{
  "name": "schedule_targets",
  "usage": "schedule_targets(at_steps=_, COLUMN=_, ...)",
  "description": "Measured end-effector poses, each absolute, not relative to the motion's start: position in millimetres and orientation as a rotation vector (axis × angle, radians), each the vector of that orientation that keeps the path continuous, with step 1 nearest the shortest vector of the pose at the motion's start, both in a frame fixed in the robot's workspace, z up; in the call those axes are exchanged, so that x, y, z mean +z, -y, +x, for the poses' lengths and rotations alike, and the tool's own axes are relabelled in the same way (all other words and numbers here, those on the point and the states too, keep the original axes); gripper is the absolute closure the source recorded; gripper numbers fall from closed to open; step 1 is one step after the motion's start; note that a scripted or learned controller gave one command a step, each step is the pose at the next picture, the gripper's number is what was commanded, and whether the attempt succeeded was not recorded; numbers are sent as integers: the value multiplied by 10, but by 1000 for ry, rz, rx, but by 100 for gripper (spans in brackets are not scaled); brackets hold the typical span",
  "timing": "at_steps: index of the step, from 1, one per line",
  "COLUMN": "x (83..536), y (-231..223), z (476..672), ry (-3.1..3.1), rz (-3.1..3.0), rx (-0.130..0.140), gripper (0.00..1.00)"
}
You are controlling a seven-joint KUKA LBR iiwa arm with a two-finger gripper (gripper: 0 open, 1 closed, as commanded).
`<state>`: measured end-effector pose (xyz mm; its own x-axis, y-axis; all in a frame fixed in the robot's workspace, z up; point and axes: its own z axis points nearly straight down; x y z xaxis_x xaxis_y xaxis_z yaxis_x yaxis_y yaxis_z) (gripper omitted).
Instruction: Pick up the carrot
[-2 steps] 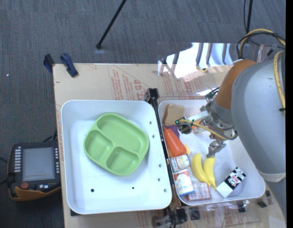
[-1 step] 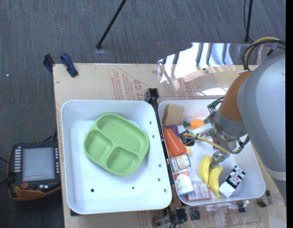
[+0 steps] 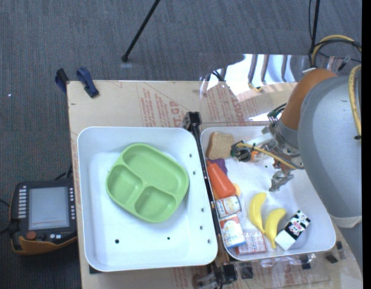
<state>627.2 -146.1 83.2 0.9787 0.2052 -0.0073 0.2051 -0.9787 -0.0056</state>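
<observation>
So the orange plastic carrot (image 3: 220, 181) is lying against the left wall of the right-hand shallow white bin (image 3: 318, 212), just below a slice of brown toast (image 3: 220, 144) and right above two small labelled cans (image 3: 229, 218). The grey arm's claw (image 3: 244, 150) sits near the toast, above and right of the carrot, apart from it, and honestly I can't tell how it's set. Left white bin (image 3: 95, 233) has a light green divided plate (image 3: 147, 182), and two yellow bananas (image 3: 265, 217) lie right of the cans.

glossy plastic green plate (image 3: 147, 183), smooth white bins (image 3: 92, 221), seemingly plastic carrot (image 3: 220, 180)
</observation>
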Motion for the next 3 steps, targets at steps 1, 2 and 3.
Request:
schedule_targets(at_steps=1, x=879, y=1437, z=6264, ry=337, rz=-3115, rx=29, gripper=100)
schedule_targets(at_steps=2, x=931, y=1429, z=6258, ry=347, rz=-3110, rx=43, gripper=100)
schedule_targets(at_steps=3, x=982, y=1423, z=6251, ry=356, rz=-3105, rx=57, gripper=100)
